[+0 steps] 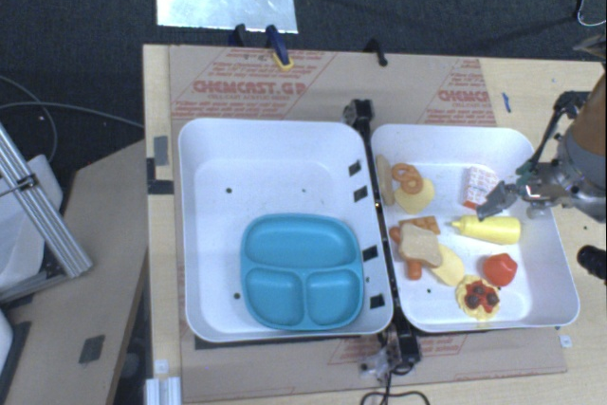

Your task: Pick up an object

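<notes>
In the right bin [545, 299], a small pizza [478, 297] and a tomato [501, 268] lie nearest the camera, a slice of bread [418, 244] beside them. Just beyond, a yellow mustard bottle [488, 229] rests on its side, long axis running left to right. The gripper [497, 197] hangs directly above and just behind the bottle's middle; whether it is open or closed cannot be told. A short drop straight down looks like all that separates the two. The left bin [218, 166] holds a blue divided plate [302, 271].
</notes>
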You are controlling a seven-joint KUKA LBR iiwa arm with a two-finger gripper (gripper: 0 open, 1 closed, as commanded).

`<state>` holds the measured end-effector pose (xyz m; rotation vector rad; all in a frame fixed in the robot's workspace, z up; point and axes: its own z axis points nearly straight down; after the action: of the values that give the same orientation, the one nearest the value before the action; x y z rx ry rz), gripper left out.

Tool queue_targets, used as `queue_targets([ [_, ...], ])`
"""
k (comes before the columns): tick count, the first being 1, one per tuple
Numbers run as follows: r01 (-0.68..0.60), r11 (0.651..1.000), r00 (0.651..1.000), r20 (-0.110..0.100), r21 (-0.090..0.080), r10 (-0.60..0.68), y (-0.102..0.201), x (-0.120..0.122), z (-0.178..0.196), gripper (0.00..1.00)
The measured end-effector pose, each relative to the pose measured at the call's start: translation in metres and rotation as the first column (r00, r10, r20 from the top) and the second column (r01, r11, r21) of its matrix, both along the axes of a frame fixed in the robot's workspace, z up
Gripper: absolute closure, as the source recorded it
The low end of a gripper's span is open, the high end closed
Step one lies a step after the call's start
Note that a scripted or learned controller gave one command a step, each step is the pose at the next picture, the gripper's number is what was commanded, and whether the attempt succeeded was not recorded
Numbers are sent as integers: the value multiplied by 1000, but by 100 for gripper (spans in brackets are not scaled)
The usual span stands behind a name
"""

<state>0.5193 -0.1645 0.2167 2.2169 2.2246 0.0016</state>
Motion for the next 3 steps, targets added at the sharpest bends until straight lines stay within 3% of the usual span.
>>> queue_targets([
  [1, 7, 1000, 1000, -11, 1, -7, -42, -15, -119, 0],
  [2, 2, 1000, 1000, -2, 1, -2, -15, -33, -133, 0],
  [3, 4, 1000, 1000, 1, -1, -4, -43, -32, -132, 0],
])
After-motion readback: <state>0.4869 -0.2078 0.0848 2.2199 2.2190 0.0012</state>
